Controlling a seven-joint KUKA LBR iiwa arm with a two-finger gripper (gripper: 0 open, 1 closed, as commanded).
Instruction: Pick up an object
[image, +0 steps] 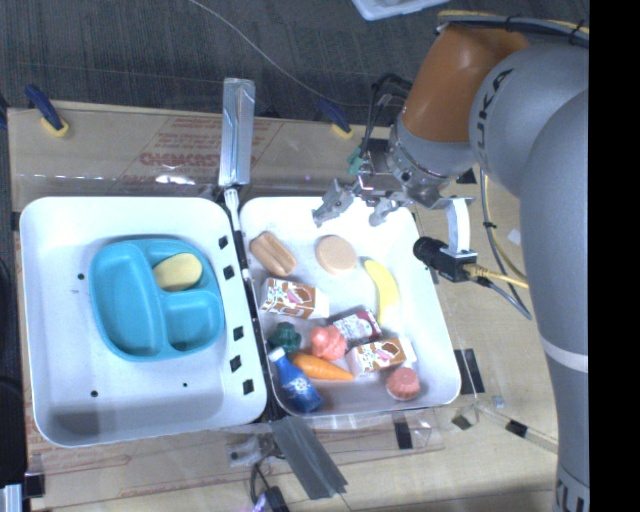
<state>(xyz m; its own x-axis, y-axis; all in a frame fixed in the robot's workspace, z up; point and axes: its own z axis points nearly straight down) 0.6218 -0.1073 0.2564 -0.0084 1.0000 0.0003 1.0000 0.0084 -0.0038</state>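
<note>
Hovering over the far edge of the right bin (432, 330), my gripper (357, 207) has its fingers spread and nothing between them, so I judge this the approach step, before any grasp. The round tan biscuit (337, 253) lies just below the fingertips, between the bread roll (272, 253) and the banana (381, 285). Next I would need a straight descent centred on it, then a squeeze. The arm shows part of the "KUKA" lettering; the small cartons' print is too small to read.
</note>
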